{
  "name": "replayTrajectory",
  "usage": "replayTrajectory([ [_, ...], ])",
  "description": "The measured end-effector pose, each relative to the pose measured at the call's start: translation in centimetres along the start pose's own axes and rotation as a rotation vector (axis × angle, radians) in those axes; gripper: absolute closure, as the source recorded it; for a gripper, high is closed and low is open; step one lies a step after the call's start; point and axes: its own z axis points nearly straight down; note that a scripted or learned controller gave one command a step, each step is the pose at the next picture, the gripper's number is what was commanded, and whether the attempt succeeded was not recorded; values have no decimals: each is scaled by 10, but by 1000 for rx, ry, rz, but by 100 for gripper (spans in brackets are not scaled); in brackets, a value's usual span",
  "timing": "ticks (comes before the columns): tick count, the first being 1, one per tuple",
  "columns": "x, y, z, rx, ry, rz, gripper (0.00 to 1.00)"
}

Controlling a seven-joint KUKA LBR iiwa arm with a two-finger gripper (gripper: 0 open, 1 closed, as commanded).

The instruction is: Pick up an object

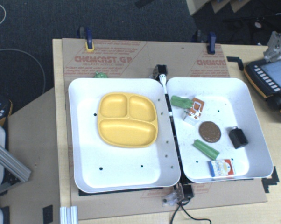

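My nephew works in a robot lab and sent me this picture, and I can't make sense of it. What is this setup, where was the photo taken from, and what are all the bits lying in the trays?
It's a robot's workbench, photographed by one fixed camera above it, looking down at a slant. The job is to pick up an object.

Two shallow white bins sit side by side on a board. The left bin holds a yellow plate with three compartments. The right bin holds small items: a green piece touching a small orange and white box, a brown disc, a black block, a second green piece and a small card with red and blue print near the front edge.

Nothing is being lifted; every item lies in its bin.
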Motion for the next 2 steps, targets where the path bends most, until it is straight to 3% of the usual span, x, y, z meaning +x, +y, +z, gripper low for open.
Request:
replayTrajectory([
  [1,47,11,-29,-14,-2,-7,100],
  [2,103,45,-54,-15,-1,-9,100],
])
